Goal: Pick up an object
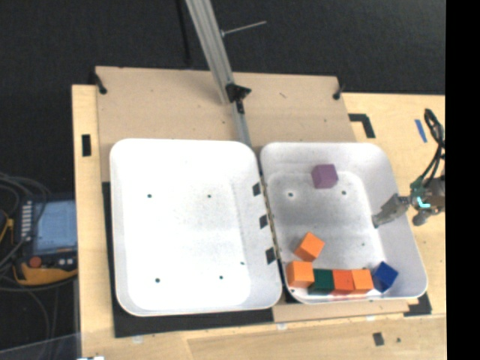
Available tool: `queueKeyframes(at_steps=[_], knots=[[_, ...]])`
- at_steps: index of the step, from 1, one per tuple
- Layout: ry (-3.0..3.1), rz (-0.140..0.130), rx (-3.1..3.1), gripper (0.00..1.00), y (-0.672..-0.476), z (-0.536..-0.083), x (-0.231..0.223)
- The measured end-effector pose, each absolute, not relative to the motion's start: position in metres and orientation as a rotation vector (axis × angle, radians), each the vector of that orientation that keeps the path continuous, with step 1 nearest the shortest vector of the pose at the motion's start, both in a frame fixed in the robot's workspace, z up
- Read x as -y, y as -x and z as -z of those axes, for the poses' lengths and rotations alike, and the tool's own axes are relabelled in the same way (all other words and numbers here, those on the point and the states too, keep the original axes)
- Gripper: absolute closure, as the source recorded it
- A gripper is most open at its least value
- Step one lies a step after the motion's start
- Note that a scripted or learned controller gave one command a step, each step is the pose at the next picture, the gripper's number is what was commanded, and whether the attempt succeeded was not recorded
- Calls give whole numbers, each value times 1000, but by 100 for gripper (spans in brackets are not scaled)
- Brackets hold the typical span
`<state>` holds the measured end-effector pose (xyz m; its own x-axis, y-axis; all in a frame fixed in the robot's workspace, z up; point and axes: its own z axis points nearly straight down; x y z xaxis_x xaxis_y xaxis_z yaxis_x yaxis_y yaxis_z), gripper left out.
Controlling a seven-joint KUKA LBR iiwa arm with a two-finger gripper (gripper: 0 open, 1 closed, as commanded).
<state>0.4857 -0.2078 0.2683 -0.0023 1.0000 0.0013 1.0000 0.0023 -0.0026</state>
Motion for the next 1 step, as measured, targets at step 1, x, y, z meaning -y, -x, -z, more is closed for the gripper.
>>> queueKeyframes(at_steps=[1], knots=[[2221, 2, 2224, 0, -487, -270, 208]])
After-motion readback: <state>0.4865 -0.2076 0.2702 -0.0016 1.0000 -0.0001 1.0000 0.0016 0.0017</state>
